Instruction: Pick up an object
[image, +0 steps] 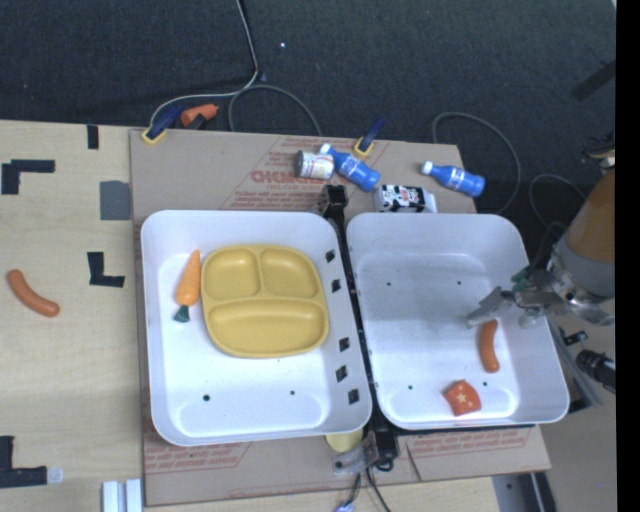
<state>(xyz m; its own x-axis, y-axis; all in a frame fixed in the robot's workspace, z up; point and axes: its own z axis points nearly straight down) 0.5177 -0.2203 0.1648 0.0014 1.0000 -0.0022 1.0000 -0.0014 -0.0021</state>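
Observation:
In the right bin lie an orange-brown sausage near the right wall and a red strawberry near the front edge. My gripper hangs at the bin's right side, just above and behind the sausage. It is open, and one grey finger points down-left toward the bin floor. Nothing sits between its fingers. The left bin holds a yellow divided plate with an orange carrot beside it on the left.
Two blue-and-white bottles, a small can and a black-and-white packet lie on the cardboard behind the bins. Another sausage rests on the bench far left. Cables trail across the dark floor behind.

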